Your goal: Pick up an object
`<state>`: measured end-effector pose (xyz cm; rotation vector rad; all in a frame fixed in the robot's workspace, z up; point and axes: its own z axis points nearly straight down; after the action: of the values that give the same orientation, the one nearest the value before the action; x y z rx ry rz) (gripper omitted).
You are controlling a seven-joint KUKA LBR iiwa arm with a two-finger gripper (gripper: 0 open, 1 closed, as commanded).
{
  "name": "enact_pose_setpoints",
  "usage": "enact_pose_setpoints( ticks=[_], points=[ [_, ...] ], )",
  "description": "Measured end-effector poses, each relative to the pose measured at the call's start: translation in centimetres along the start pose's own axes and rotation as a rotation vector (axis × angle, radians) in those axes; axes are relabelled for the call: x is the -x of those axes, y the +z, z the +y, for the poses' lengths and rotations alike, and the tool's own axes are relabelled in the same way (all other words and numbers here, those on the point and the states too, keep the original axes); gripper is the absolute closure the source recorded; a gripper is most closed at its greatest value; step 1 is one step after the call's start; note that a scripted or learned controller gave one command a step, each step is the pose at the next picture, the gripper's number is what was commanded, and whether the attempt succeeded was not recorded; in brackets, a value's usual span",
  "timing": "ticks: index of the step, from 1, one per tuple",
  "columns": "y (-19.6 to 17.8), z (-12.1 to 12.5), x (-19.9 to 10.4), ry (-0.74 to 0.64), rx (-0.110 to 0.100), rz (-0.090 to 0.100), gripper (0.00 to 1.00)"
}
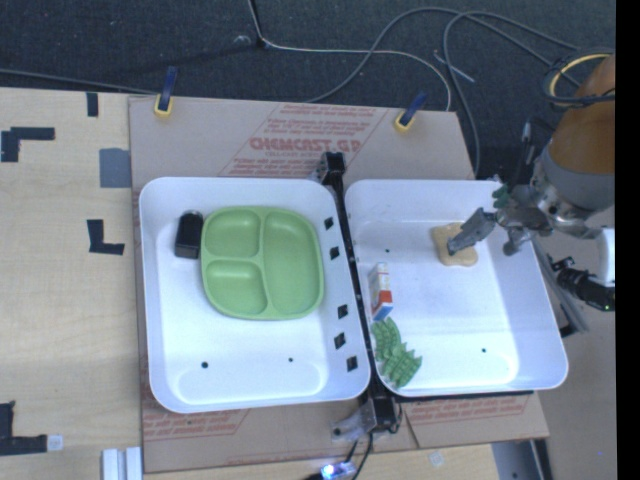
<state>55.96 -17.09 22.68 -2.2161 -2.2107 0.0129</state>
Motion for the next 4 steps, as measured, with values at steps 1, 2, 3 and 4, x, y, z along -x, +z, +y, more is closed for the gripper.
enact_pose_setpoints(
  ticks=[1,2,3,4],
  points=[
    [-0.7,0.3,0.0,-0.003,0.012,-0.002,0.0],
    [3.8,-0.2,0.2,-0.003,0.008,-0.002,0.0],
    [8.6,0.1,-0.7,-0.004,0.007,-0.002,0.0],
    [13.9,0.1,-0.7,-0.005,0.011,-0.004,0.0]
  ],
)
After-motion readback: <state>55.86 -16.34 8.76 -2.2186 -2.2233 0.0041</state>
